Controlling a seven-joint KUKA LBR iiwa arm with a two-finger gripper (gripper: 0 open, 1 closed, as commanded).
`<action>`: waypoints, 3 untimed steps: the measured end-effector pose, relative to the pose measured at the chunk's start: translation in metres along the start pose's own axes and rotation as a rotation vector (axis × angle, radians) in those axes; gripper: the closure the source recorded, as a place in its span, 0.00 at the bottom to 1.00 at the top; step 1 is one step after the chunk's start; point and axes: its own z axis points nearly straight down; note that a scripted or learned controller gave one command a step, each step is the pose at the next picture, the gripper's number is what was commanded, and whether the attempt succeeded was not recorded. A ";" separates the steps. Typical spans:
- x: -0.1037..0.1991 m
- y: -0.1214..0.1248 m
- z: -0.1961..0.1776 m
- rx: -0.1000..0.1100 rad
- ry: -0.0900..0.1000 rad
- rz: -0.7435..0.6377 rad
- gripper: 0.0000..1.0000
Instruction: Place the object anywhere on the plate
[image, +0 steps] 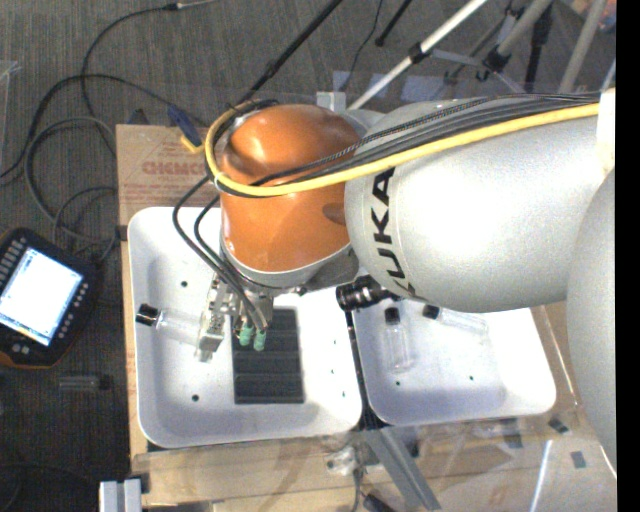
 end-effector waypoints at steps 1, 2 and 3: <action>0.000 -0.001 0.006 0.001 0.002 0.165 1.00; 0.000 0.000 0.001 0.000 0.001 0.209 1.00; 0.000 -0.001 0.004 0.002 0.000 -0.136 1.00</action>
